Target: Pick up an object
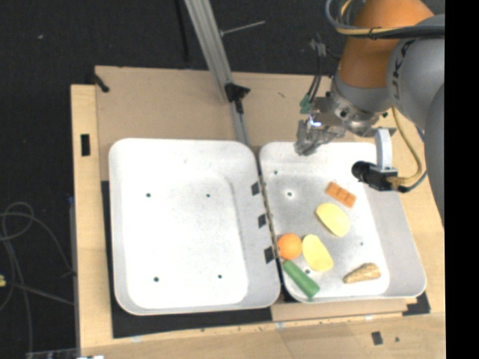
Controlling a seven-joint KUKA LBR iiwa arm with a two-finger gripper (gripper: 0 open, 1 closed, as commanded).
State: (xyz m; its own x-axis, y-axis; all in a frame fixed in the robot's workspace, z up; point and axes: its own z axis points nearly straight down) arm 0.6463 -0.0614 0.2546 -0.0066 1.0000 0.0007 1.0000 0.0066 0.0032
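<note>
We see the gripper (307, 142) above the right bin's (397, 234) far left corner, though we cannot tell its state, while 6 objects lie in that bin, including an orange ball (290, 246) beside a green piece (301, 279).

A robotics lab: a plywood table (172, 103) bearing white bins (179, 223), loose cables (30, 230) over dark flooring.

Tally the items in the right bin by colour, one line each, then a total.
Yellow: 2, one and another
Orange: 2, a block and a ball
Green: 1
Tan: 1
Total: 6
</note>
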